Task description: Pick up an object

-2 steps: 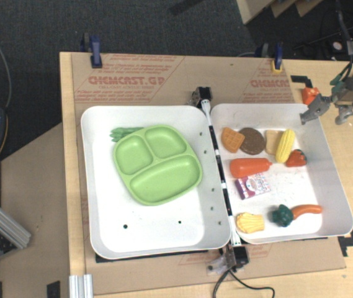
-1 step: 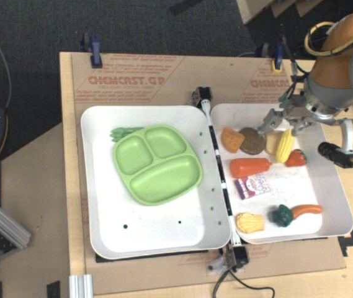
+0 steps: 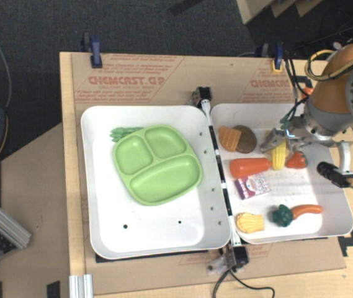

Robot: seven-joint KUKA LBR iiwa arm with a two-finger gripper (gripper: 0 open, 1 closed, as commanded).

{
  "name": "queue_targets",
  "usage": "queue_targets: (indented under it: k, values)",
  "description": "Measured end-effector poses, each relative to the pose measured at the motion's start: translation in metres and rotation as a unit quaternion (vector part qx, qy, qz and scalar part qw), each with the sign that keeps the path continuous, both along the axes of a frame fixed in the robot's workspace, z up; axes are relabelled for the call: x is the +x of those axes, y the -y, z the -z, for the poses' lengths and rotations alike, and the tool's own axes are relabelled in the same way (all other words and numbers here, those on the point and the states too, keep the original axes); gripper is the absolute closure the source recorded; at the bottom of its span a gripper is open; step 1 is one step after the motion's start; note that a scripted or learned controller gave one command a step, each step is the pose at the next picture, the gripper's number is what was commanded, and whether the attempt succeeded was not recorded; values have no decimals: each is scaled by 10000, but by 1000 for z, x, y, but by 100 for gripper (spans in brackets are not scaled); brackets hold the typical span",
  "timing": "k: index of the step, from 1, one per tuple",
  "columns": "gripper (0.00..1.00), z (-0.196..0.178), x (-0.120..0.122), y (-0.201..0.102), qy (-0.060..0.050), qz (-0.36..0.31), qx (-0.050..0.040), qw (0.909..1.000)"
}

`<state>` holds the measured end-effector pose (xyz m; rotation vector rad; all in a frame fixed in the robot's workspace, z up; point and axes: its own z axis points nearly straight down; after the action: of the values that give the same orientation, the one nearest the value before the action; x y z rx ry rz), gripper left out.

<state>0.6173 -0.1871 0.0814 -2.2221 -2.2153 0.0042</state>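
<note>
- My tool [image 3: 281,143] hangs low over the upper part of the right bin [image 3: 344,219], right above the yellow corn cob [image 3: 278,156].
- Whether my tool is apart or together, I cannot tell; the wrist hides too much of it.
- The corn cob stands with its long axis running near top to bottom of the view, its upper end under my tool.
- Just beside the cob on the right lies a small red piece [image 3: 296,161], and on the left an orange-red pepper-like piece [image 3: 249,166] with its long axis left to right.
- Above that lies a brown and orange bread-like piece [image 3: 237,139].
- Below the pepper is a small pink and white packet [image 3: 254,185], tilted.
- Near the bin's lower edge lie a yellow lumpy piece [image 3: 250,222] and a carrot [image 3: 293,213], green top pointing left, orange root pointing right.
- The left bin [image 3: 102,228] holds a green divided plate [image 3: 157,164], tilted in the view.
- Both bins rest on my desk [image 3: 71,166].
</note>
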Motion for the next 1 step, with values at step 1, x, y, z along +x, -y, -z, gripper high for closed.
queue_targets:
  k: [1]
  values:
    - [100,-14,2,-1,34,-16,-10,10000]
